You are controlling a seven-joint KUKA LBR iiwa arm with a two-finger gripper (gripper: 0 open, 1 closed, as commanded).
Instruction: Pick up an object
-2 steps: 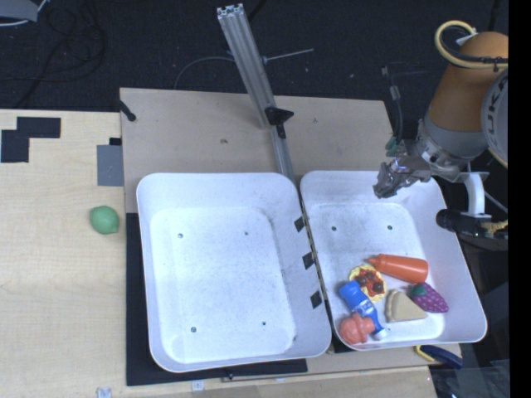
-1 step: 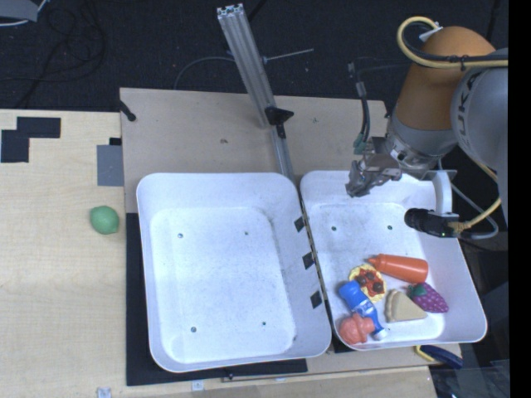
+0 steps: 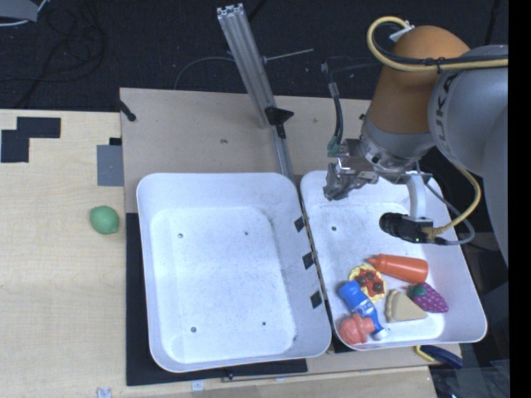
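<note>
Gripper (image 3: pixel 338 185) above right bin's (image 3: pixel 465 326) far corner, finger state unclear; toys (image 3: pixel 390 293) clustered near front.

Even, bright overhead light; the two shallow white plastic bins (image 3: pixel 166 197) glare slightly, dark floor toward twelve o'clock, soft focus throughout.

The arm (image 3: pixel 431 89) reaches in from three o'clock, its gripper (image 3: pixel 338 185) hanging over the upper left corner of the right bin (image 3: pixel 465 326). Toys cluster at that bin's five o'clock: an orange carrot (image 3: pixel 402 267), purple grapes (image 3: pixel 431 298), a blue bottle (image 3: pixel 358 298) and a red piece (image 3: pixel 356 329). The left bin (image 3: pixel 220 268) sits beside it. A green ball (image 3: pixel 104 220) lies on the worktop (image 3: pixel 50 305) at nine o'clock.
</note>
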